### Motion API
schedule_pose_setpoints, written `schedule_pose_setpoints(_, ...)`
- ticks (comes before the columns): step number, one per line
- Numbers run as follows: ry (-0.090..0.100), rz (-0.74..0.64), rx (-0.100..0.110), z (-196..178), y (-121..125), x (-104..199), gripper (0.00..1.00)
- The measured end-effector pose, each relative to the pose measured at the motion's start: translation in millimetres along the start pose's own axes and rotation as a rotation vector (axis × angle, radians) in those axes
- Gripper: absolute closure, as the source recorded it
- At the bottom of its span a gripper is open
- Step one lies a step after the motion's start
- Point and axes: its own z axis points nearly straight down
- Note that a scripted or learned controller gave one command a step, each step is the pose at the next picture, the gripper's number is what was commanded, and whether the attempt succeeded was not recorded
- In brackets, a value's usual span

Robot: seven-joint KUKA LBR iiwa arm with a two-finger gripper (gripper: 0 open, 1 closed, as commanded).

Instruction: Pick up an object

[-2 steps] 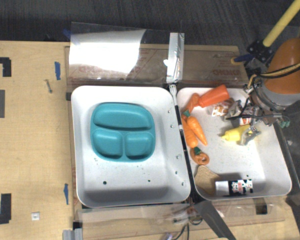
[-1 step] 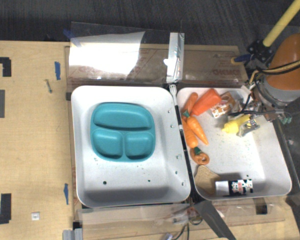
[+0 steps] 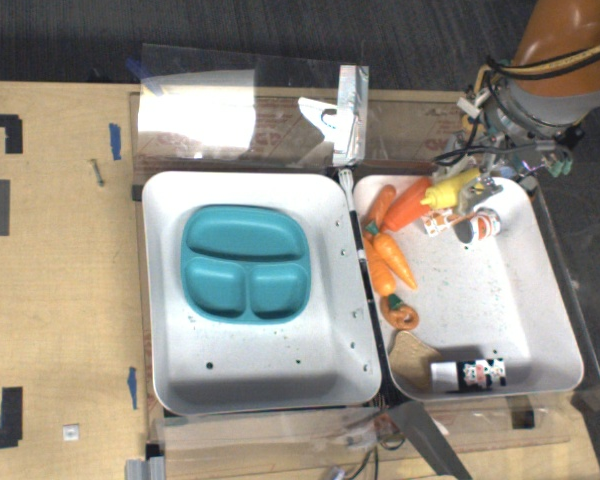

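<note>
Scanning from the left: the teal tray (image 3: 246,261) is sitting in the left bin (image 3: 170,348), the carrots (image 3: 390,258) are lying along the right bin's (image 3: 540,308) near wall, and the yellow bottle (image 3: 448,192) is resting right at the gripper (image 3: 477,200) — at about its nine o'clock, long axis running nine-to-three. Whether the claw is gripping anything — I can't tell.

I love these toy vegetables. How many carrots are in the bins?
3, all in the right bin: one at the top by the gripper, two along its left wall. More may hide under the gripper.
</note>
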Motion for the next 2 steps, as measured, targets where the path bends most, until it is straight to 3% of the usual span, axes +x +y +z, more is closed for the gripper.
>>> schedule_pose_setpoints(1,0.005,0.175,-0.001,-25,10,0,1.00)
schedule_pose_setpoints(2,0.007,-0.165,-0.002,120,-11,43,1.00)
